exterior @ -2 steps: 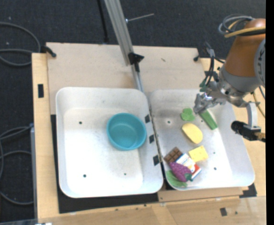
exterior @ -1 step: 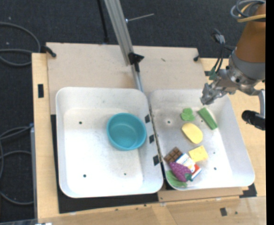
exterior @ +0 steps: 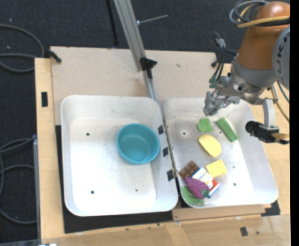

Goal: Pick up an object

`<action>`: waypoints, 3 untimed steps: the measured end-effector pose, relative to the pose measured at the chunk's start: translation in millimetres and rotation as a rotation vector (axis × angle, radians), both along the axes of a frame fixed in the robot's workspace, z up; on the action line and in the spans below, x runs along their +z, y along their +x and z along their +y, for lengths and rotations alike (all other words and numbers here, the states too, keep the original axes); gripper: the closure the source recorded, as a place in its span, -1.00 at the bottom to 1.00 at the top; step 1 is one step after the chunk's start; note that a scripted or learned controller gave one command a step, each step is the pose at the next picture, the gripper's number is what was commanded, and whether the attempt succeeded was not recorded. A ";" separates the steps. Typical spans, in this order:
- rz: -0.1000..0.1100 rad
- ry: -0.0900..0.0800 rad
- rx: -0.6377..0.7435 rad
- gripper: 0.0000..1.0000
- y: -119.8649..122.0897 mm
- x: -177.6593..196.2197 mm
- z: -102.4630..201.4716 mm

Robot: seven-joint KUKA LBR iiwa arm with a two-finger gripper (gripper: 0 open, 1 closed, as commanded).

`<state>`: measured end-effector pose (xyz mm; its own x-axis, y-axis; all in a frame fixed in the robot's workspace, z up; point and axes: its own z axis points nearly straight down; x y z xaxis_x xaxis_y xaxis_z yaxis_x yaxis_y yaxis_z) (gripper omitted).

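My gripper [exterior: 211, 108] hangs over the back of the right bin [exterior: 252, 173], just above and left of a green block [exterior: 226, 129] and a small round green piece [exterior: 205, 125]. A yellow oval piece [exterior: 210, 145] lies below them. Toward the bin's front sit a yellow block [exterior: 216, 167], a brown chocolate-like bar [exterior: 189, 168], a purple grape-like toy [exterior: 196, 187] and a small white and red item [exterior: 207, 180], clustered on a green plate [exterior: 190, 199]. Nothing shows between the fingers.
The left bin [exterior: 83, 188] holds a teal bowl [exterior: 137, 143]. A slanted metal pole [exterior: 131, 29] rises behind the bins. A black fitting [exterior: 262, 130] juts over the right bin's right side.
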<state>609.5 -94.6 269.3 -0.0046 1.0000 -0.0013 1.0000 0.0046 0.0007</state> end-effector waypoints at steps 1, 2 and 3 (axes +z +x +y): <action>0.000 0.002 0.002 1.00 -5.0 -7.5 61.7; 0.001 0.000 0.001 1.00 -9.7 -23.6 106.7; 0.001 0.003 0.003 1.00 -21.2 -21.5 152.6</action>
